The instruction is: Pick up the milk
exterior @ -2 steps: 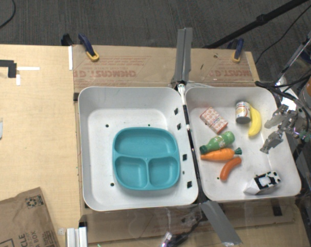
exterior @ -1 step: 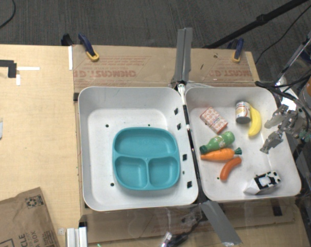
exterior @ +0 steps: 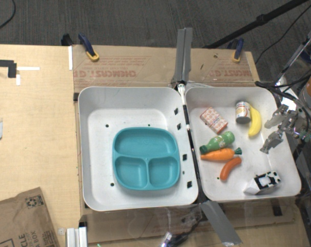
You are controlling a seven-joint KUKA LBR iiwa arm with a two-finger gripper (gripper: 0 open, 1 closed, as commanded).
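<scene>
Lying on its side in the near right corner of the right bin, the milk, a small white carton with black patches, is seen well apart from the other items. The gripper is placed over the right part of this bin, above the milk in the view, with its fingers spread apart and nothing between them. A banana, a can, a carrot and a sausage are found further left. A teal plate is kept in the left bin.
</scene>
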